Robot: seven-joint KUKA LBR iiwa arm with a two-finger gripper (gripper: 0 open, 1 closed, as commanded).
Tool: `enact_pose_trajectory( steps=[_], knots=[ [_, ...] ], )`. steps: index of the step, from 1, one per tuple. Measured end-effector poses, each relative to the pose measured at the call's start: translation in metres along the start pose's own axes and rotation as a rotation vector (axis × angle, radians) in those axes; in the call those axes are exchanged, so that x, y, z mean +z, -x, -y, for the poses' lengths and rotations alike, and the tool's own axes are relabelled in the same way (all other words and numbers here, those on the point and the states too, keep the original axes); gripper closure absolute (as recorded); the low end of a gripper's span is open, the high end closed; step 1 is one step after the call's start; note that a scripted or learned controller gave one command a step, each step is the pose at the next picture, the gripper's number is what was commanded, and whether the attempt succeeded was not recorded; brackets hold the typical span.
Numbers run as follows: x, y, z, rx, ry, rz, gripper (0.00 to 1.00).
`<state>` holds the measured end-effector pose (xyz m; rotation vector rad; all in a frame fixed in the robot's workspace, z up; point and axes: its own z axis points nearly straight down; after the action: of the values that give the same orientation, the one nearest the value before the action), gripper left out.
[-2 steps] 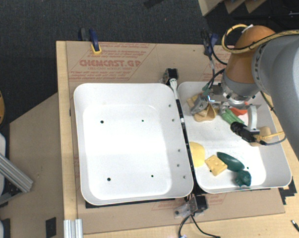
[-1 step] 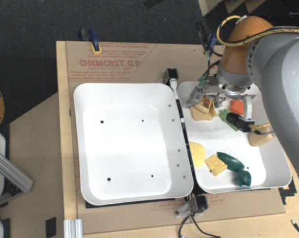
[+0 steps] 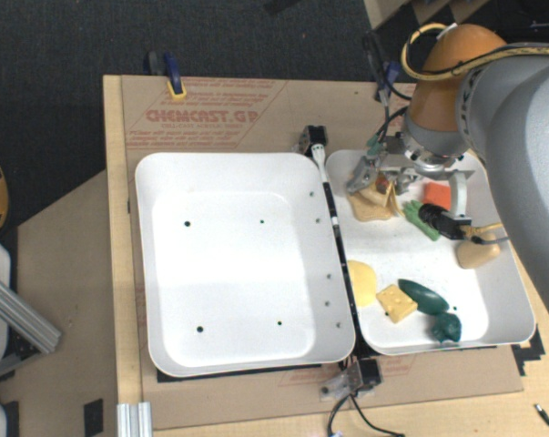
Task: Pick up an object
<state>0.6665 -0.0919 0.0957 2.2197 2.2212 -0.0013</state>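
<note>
My gripper [image 3: 381, 177] is low over the back left corner of the right bin [image 3: 502, 321]. It sits right on top of a tan, lumpy object [image 3: 374, 208], which pokes out just below it. An orange block [image 3: 436, 194] lies just to the gripper's right, and a thin green stick [image 3: 418, 219] lies in front of that block. A beige lump [image 3: 477, 254] rests near the bin's right wall. Toward the front lie a yellow rounded piece [image 3: 361, 280], a yellow block [image 3: 398, 303], a dark green object [image 3: 425, 295] and a teal one [image 3: 445, 328].
The left bin [image 3: 238, 262] stands beside the right one, with a black divider strip [image 3: 333, 226] between them. Both rest on a cardboard sheet [image 3: 201, 107]. The arm's grey body [image 3: 520, 153] covers the right bin's back right part.
</note>
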Motion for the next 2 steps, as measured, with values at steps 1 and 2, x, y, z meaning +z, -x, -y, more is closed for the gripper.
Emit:
enact_pose_trajectory(
  steps=[1, 2],
  knots=[
    [-0.096, -0.082, -0.002, -0.007, 0.009, -0.003, 1.0],
    [-0.089, -0.17, 0.028, -0.007, -0.005, -0.004, 1.0]
  ],
)
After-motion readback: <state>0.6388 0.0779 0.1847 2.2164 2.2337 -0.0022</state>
